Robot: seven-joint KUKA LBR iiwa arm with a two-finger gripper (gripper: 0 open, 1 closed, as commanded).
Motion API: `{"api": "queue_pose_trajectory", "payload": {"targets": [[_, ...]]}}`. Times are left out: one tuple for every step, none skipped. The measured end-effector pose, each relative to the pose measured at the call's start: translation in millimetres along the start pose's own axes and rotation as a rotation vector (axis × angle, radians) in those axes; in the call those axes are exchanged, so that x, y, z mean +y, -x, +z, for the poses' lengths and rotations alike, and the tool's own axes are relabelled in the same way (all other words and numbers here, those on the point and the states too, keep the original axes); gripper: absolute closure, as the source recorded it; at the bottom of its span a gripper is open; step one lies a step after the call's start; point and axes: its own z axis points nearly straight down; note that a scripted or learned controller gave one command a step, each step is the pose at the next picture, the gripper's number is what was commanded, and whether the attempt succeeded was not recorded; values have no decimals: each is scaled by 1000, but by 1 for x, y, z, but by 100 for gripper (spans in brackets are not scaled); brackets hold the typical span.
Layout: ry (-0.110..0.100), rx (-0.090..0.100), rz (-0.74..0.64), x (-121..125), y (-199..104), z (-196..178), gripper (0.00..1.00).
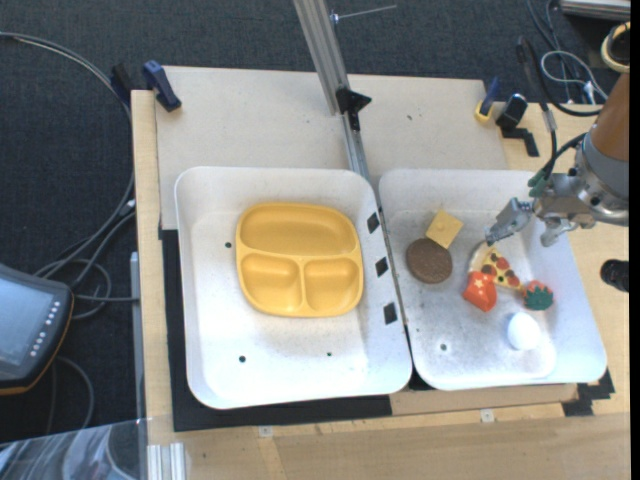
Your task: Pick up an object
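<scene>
The right bin [440,353] holds several small items: a yellow block [444,229], a brown round disc [429,262], a pizza-slice toy [497,268], a red piece [480,291], a strawberry-like toy [539,295] and a white egg shape [522,330]. My gripper [530,226] hangs over the bin's upper right part, above the pizza-slice toy. Its two fingers stand apart with nothing between them.
The left bin [210,368] bears a yellow divided plate [299,259]. A metal pole [320,38] rises from between the bins at the back. Clamps [162,85] sit at the bench's back corners. Cables lie on the floor to the left.
</scene>
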Motion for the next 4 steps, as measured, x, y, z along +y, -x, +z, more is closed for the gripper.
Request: {"api": "queue_pose_trajectory", "payload": {"targets": [[1,0,0,0,0,0,0],[-4,0,2,-8,1,46,0],[-5,1,1,-8,-8,92,0],[-5,0,1,-1,-4,140,0]]}}
